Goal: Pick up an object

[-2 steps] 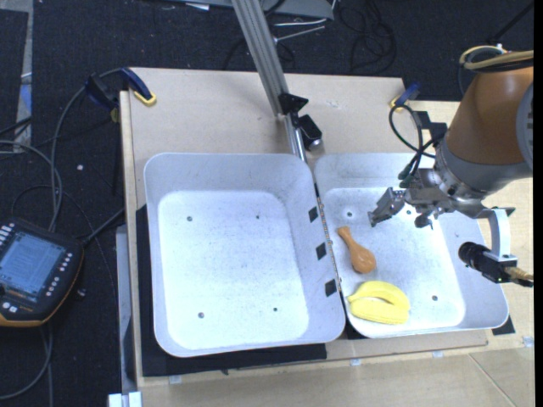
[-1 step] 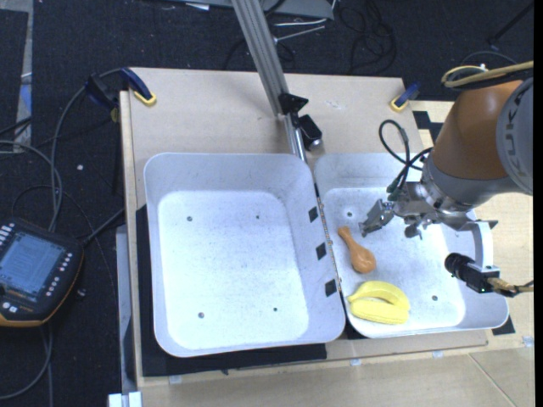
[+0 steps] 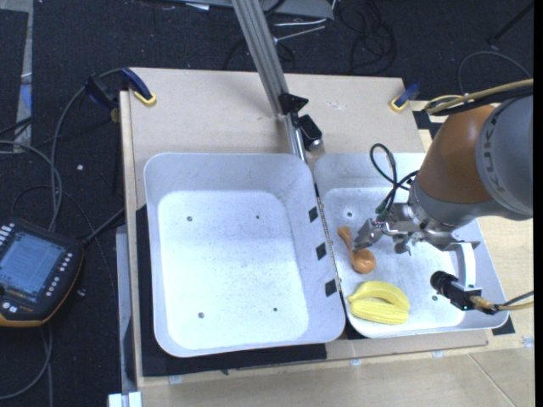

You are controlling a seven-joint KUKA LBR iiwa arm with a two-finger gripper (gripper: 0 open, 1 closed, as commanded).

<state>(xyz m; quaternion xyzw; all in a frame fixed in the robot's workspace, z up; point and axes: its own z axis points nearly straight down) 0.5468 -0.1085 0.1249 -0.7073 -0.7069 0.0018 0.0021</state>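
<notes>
In the right bin (image 3: 356,203) lie an orange carrot-like piece (image 3: 346,237), a small brown round thing (image 3: 363,262) and a yellow banana bunch (image 3: 379,302) near the front wall. My gripper (image 3: 373,232) hangs low over the bin, just right of the orange piece and above the brown one. Its fingers point left and nothing shows between them. I cannot make out how far apart they stand.
The left bin (image 3: 229,253) lies beside the right one, sharing a raised middle wall with black clips (image 3: 322,248). A slanted metal pole (image 3: 267,53) crosses the back of the bench. The grey arm with its orange band (image 3: 458,159) covers the right bin's far right side.
</notes>
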